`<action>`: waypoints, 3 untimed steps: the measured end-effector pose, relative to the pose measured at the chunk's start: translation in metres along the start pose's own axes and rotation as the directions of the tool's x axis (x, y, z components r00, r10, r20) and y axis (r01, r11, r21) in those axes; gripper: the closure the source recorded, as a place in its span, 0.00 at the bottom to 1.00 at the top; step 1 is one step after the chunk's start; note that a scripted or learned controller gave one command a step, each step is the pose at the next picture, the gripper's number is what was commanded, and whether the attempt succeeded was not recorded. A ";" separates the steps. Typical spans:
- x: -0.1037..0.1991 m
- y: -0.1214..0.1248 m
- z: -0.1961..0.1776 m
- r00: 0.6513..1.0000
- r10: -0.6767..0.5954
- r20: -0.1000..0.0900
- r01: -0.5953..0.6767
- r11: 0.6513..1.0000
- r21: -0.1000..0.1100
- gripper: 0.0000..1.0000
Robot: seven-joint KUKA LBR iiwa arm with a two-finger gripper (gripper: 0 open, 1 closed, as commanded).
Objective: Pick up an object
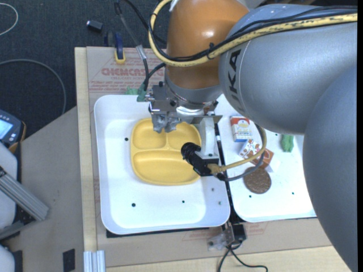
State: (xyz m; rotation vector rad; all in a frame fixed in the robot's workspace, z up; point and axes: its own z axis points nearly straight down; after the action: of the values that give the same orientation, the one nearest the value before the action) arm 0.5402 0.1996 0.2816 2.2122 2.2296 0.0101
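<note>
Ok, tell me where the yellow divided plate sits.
The yellow divided plate lies in the left bin, toward its upper right, directly beneath the gripper.

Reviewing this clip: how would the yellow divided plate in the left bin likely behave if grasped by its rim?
The yellow divided plate looks like moulded plastic, so probably stiff and light. Its glossy surface suggests it could slip. It lies flat and wide in the left bin, so unlikely to roll, though an edge grip may tilt it.

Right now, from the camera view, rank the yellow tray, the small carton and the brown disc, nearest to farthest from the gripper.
1. Yellow tray, left bin, directly under the gripper.
2. Small carton, right bin, upper part.
3. Brown disc, right bin, lower down.
</note>
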 end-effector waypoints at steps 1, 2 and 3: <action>-0.058 -0.051 0.013 1.000 0.013 0.005 -0.013 1.000 0.013 1.00; -0.052 -0.030 -0.230 1.000 0.006 -0.002 -0.006 1.000 -0.016 1.00; -0.005 -0.063 -0.127 1.000 0.002 0.007 -0.002 1.000 0.016 1.00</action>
State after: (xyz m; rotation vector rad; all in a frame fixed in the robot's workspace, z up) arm 0.4767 0.1933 0.4082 2.2189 2.2320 -0.0149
